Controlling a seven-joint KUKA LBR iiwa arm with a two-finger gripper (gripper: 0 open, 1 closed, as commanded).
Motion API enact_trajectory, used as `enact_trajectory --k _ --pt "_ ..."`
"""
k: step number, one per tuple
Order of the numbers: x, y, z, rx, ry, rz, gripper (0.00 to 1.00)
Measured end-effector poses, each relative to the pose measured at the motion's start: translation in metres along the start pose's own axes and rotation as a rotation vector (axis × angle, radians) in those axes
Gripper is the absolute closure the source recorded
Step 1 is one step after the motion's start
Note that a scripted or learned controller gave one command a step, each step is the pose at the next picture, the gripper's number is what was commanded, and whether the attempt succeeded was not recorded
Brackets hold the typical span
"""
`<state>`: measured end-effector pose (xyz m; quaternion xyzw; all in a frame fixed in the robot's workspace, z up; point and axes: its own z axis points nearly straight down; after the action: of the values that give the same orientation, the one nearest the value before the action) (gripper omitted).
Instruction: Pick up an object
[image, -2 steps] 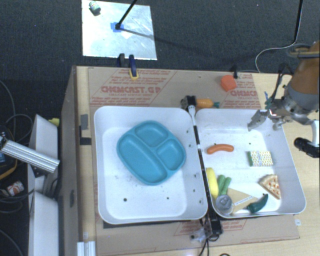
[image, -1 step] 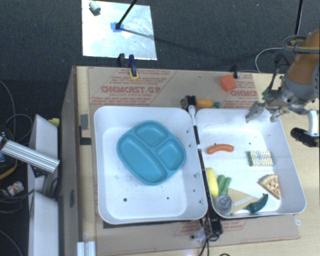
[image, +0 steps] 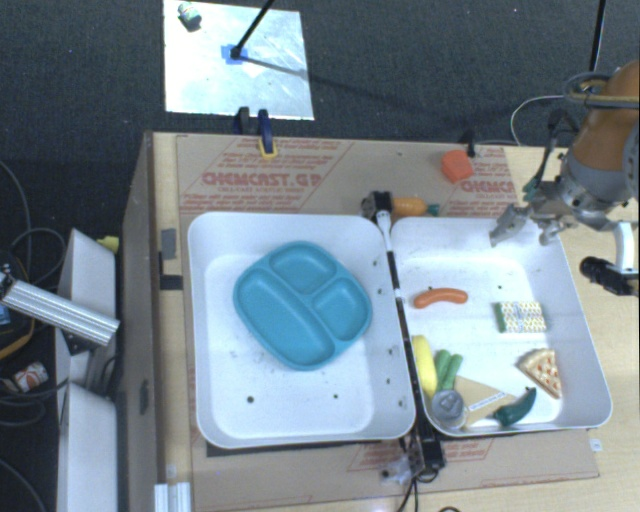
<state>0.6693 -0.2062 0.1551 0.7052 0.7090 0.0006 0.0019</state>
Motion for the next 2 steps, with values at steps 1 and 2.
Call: enact_trajectory --k 1,2 --pt "0.092 -0.013 0.003 0.000 0.003 0.000 0.00" --pt "0.116 -0.015 0.025 0.002 0.002 0.000 0.00"
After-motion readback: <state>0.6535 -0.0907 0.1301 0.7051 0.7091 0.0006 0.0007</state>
